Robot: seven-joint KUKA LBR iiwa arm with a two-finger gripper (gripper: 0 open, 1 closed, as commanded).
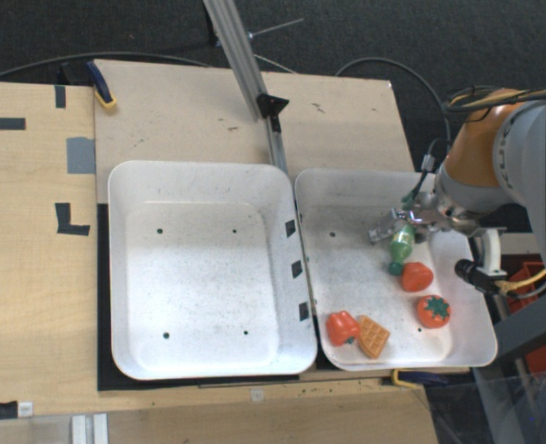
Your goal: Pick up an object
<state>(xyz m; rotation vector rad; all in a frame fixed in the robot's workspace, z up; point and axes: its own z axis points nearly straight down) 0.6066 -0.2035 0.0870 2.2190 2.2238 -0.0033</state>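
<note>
Bottle: a green bottle (401,245) lies in the right bin (347,202), towards its far right side, tilted with one end just under the gripper (404,218).
Gripper: low over the bottle's upper end, reaching in from the right; whether it is apart, together or clamped on the bottle cannot be told from this slant.
Judgement: the arm appears placed to try for the bottle, the toy nearest its reach; no lift is evident, since the bottle looks to rest on the bin floor.
Neighbours: a red pepper (416,276) sits just beside the bottle's lower end, close enough to be nudged in a grab; a tomato (432,311) lies nearer the front right corner.
Front of bin: an orange pepper (341,326) and a waffle (373,337) lie touching, well apart from the gripper.
Left bin (199,266): white, beside the right one on the worktop (32,211).
Arm (495,155): grey with an orange band, bent down over the right bin's edge.
</note>
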